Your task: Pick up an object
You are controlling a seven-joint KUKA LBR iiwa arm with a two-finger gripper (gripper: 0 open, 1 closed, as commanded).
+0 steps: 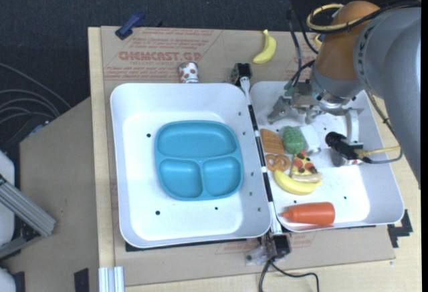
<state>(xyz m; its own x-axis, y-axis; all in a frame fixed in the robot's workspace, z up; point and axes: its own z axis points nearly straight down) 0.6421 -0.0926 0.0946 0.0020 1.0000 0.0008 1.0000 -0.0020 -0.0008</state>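
My gripper [295, 112] hangs over the far part of the right bin [381, 190], open, with nothing between its fingers. Just below it lies a green broccoli piece [293, 138]. Beside that are a tan waffle [271, 140], a pretzel [278, 162], a pizza slice [305, 166] and a yellow banana [296, 184]. An orange-red sausage [309, 214] lies at the bin's near edge. The grey arm with its orange band [341, 43] comes in from the upper right.
The left bin [134, 204] holds a blue divided plate [198, 158]. Outside the bins, on the cardboard behind them, lie a second banana [265, 50], a small patterned cup [189, 71] and a blue object [130, 25].
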